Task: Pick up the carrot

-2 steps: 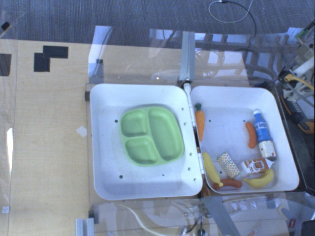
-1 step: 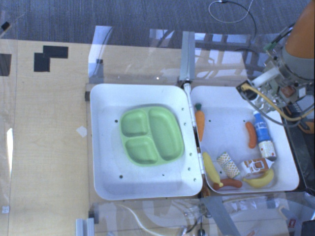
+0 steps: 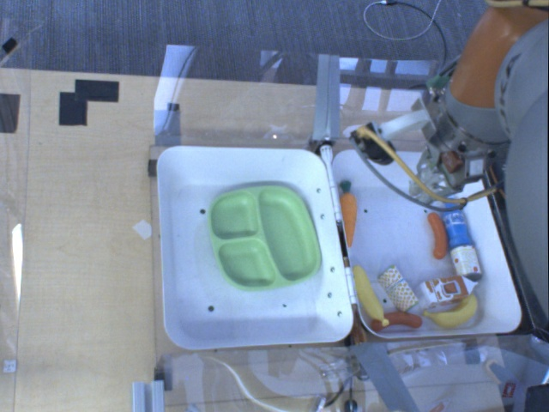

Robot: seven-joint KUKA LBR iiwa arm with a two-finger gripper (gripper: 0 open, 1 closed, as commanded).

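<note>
Carrot (image 3: pixel 348 216) lies against the right bin (image 3: pixel 506 316)'s left wall. Prob light, stiff, a bit slick, so grab mid-body. Gripper (image 3: pixel 442 172) hangs near the bin's far edge; can't tell its state.

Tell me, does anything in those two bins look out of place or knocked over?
Nothing looks spilled or broken. The carrot lies alone along the left wall of the right bin, apart from the other toy food bunched near its front edge. The green tray sits slightly askew in the left bin.
</note>
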